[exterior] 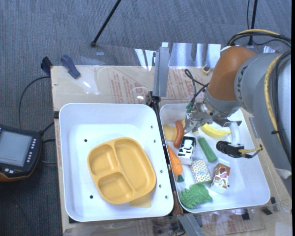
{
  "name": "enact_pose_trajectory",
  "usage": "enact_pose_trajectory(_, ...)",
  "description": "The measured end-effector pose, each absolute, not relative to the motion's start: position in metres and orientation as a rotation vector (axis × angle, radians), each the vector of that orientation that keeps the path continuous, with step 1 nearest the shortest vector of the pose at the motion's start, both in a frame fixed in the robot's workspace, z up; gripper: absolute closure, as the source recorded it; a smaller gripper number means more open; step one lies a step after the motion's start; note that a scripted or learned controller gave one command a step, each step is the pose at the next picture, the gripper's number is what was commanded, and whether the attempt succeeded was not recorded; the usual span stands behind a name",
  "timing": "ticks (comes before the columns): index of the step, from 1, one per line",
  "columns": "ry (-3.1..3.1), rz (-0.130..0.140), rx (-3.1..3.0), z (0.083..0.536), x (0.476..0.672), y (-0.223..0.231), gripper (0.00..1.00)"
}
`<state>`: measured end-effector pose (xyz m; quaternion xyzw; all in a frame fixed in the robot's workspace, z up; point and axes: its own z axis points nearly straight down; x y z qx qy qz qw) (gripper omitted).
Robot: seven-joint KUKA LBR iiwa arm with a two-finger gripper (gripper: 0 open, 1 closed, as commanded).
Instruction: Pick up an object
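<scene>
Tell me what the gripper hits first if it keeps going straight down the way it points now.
Most likely the black-and-white toy, lying just under the gripper in the right bin, with the orange sausage-shaped piece right beside it. Depth is hard to judge from this slanted view.

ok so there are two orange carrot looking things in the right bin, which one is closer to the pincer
The upper carrot, lying just below the pincer beside the black-and-white toy. The other carrot lies lower, along the bin's left wall.
</scene>
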<state>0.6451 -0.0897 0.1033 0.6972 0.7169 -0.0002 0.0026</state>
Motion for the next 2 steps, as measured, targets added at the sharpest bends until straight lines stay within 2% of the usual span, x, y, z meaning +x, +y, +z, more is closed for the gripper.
enact_pose_trajectory(1, 2.250, -0.003, 2.188, 0.102, 0.644, -0.090, 0.00)
enact_pose_trajectory(2, 2.108, -0.009, 2.338, 0.086, 0.613, -0.165, 0.00)
